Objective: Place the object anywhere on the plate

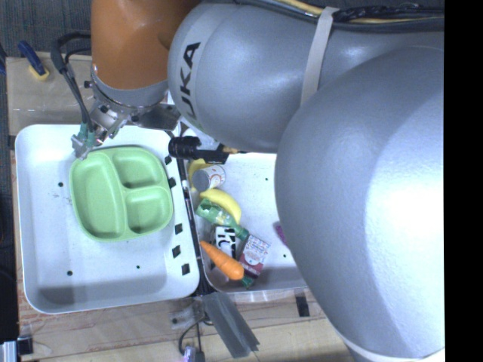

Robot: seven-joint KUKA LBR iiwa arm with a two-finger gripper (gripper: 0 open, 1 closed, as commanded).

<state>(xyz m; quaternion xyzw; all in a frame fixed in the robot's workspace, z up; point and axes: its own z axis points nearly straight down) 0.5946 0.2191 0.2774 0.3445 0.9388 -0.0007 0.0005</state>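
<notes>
Gripper [81, 140] of the grey arm [302, 89] hangs at the eleven o'clock corner of the pale green plastic plate [98, 194], right at its rim. Its tip is small and blurred, so I cannot tell whether it is spread, closed or clamped on anything.

The plate has three compartments and nothing can be seen lying in any of them. It sits in the twelve o'clock half of the left white bin [45, 262].

At three o'clock, the right white bin [260, 172] holds the loose objects, heaped against its nine o'clock wall: one yellow banana [220, 202], one orange carrot [223, 261], one small round tin can [210, 176] and one red-and-white packet [255, 253]. That makes two bins and one plate.
</notes>
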